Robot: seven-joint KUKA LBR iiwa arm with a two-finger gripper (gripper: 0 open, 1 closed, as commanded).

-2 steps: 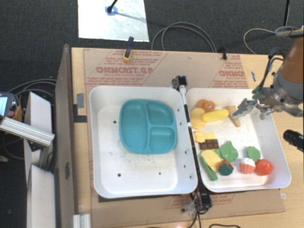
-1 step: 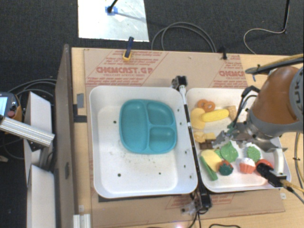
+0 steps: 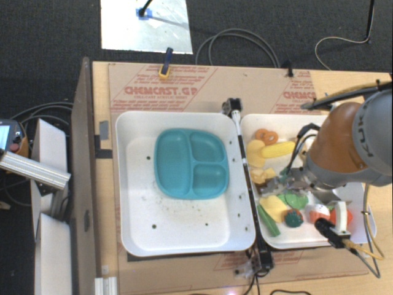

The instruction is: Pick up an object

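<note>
Camera view: my end effector (image 3: 293, 178) hangs low over the right bin's toys (image 3: 276, 209) to grasp; whether it's parted, I cannot tell.

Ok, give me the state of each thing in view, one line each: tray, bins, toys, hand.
teal tray: lying flat in the left bin, right way up.
left bin: holds the tray.
right bin: holds a heap of toy foods.
yellow toy: lying loose in the right bin.
hand: low over the toy heap; grip unclear.
</note>
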